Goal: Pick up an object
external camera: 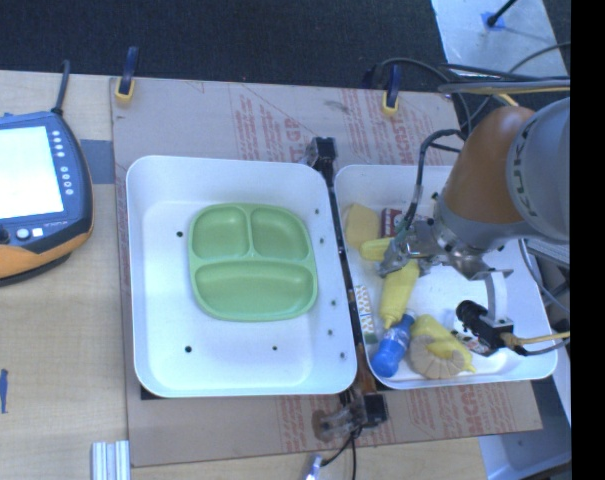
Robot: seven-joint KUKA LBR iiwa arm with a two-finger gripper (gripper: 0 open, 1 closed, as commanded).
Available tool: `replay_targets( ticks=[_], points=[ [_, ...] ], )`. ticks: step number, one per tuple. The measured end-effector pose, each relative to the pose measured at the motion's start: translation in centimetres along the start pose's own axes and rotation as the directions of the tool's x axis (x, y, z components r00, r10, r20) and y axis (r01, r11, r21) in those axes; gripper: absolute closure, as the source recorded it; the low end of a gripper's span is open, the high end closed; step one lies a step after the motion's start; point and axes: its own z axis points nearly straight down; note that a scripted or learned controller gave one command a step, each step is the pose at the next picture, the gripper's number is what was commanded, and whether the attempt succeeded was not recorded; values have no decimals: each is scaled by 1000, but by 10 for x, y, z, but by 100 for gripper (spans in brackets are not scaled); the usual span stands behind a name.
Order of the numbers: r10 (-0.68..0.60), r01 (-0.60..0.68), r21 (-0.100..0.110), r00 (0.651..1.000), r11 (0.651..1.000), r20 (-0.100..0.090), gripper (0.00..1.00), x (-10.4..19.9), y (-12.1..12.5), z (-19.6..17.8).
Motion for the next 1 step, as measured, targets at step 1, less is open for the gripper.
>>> replay_targets(
  ticks=[1],
  points=[
    [1,-1,-5,1000,1000,-1,100,89,-38,-90]
  ],
)
